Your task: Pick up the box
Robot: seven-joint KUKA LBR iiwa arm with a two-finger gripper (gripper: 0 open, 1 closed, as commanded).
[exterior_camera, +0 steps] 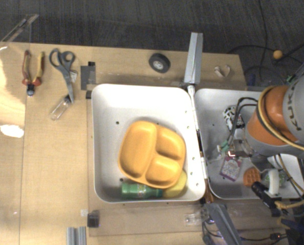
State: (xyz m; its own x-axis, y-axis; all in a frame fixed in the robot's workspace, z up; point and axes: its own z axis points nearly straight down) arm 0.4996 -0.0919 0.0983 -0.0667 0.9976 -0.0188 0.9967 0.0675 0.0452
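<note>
Box (230, 168) lies lower centre of right bin (213, 137); gripper (237, 148) just above it, jaw state unclear. We judge approach step; next: descend, close.

Glossy yellow plastic tray (153, 153), smooth white bins (141, 98), matt wooden bench (49, 177), metal scissors (65, 70)

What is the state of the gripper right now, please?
Gripper: over the right bin, above a small purple box; open or closed cannot be told.
</note>
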